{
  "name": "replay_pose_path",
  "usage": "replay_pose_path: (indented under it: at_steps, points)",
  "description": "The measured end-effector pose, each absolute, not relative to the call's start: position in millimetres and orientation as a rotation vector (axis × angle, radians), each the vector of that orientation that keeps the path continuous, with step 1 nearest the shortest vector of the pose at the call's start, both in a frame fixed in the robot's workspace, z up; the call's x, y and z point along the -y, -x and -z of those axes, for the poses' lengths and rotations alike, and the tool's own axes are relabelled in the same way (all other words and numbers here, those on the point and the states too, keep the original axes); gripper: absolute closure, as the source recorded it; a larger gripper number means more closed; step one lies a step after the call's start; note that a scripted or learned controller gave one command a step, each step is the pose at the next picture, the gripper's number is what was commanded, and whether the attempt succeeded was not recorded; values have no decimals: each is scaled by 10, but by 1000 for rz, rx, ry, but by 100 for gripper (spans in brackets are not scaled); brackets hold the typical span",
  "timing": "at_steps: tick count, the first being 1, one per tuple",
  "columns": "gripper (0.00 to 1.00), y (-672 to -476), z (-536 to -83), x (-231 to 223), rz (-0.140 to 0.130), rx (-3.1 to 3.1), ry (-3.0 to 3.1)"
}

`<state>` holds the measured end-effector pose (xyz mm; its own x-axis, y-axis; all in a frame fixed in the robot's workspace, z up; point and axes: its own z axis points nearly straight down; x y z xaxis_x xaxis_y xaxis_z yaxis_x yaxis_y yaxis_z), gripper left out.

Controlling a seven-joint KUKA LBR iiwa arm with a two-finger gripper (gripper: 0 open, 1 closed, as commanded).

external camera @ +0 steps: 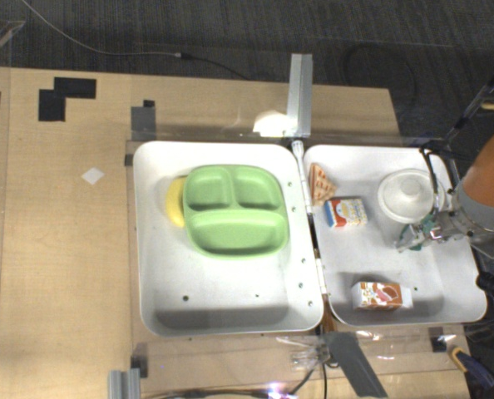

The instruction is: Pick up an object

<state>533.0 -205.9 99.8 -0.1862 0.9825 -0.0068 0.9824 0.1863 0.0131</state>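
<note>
- The cup (pixel 407 193), a translucent white one, stood in the back part of the right bin (pixel 455 306), near that bin's right wall.
- The gripper (pixel 415 238) sat low over the right bin, just in front of the cup and a little to its right, very close to the cup's rim; contact could not be made out.
- The jaws were too small and cluttered with cables to read, so whether they were open or closed could not be told; nothing was seen between them.
- The arm (pixel 490 181) came in from the right, with its orange band at the frame's edge.
- A small blue and white carton (pixel 345 213) lay left of the cup, apart from it.
- A waffle-patterned wedge (pixel 320 183) lay just behind the carton, against the bin's left wall.
- A brown and white box (pixel 381 294) lay near the front of the right bin, well apart from the gripper.
- In the left bin (pixel 222 314) a green tray (pixel 233 209) with compartments lay toward the back.
- A yellow thing (pixel 175 202) showed at the tray's left edge, partly under it.
- Both bins rested side by side on the tan surface (pixel 56 264).
</note>
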Motion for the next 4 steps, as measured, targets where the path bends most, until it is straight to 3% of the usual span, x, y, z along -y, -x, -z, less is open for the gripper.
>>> replay_pose_path:
  at_steps: [1, 2, 3, 4]
  points:
    - [100, -5527, -2263, 1884, -5, -2355, -2069]
    - [0, -5525, -2259, 1883, -4, -2356, -2070]
    - [0, -5630, -1803, 2056, -2, -2328, -2104]
    - [0, -5628, -937, 1636, -12, -2555, -1793]
